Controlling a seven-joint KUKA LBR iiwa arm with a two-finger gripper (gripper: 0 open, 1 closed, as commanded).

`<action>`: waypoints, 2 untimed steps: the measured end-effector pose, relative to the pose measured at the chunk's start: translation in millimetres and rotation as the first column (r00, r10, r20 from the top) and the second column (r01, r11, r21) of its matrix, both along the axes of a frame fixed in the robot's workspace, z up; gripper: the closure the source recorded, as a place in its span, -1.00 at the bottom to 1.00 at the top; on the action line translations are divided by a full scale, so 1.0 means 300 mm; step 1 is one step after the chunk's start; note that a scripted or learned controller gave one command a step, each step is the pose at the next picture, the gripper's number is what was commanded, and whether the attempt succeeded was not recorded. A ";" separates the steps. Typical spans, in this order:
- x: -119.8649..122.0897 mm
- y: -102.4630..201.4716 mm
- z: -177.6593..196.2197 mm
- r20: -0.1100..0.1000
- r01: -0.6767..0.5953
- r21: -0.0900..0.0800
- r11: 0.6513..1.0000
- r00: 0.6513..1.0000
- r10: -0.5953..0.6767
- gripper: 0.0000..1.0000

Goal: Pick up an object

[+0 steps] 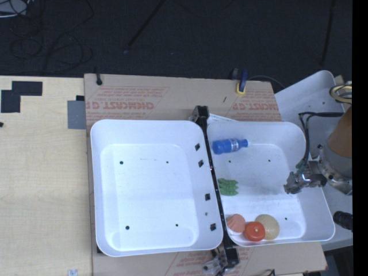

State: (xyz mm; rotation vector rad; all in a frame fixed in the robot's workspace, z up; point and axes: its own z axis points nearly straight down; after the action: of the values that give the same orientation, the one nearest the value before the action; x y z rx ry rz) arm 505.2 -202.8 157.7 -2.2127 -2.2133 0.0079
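Bins: two shallow white bins are seen side by side at mid frame, the left bin (103,211) and the right bin (299,140), touching along a black divider (208,177) with clips.
Counter: a pale wood counter (40,183) is seen at the left of the frame, with a printed cardboard sheet (149,96) lying under both bins.
Objects, counted: five are seen, all in the right bin. One blue bottle (229,146) lies on its side near the upper left of that bin. One green item (227,186), small and leafy-looking, lies beside the divider at mid height. Three rounded pieces are grouped at the lower edge: one pinkish piece (235,222), one red piece (255,231) and one tan ball (268,225), the red one touching both neighbours.
Tool: the tool (294,184) is seen at the right side of the right bin, low over the floor; nothing is seen between its fingers, and whether they are wide or narrow cannot be told.
Obstacles: the right wall of the bin lies close behind the tool; the cluster of three is crowded against the lower rim.
Open room: bare floor is seen between the tool and the green item, and between the bottle and the cluster.
Surroundings: dark carpet with cables fills the top of the frame; a blue and yellow clamp (242,81) sits on the upper edge of the cardboard.
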 end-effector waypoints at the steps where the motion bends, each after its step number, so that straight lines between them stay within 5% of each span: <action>1: 0.008 -0.006 0.017 0.009 0.002 -0.004 1.000 1.000 -0.002 -1.00; 2: 0.008 -0.009 0.050 0.008 0.002 -0.003 1.000 1.000 -0.002 1.00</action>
State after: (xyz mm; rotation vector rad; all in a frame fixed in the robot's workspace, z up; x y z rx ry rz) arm 507.5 -205.5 172.7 -2.2207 -2.2166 0.0025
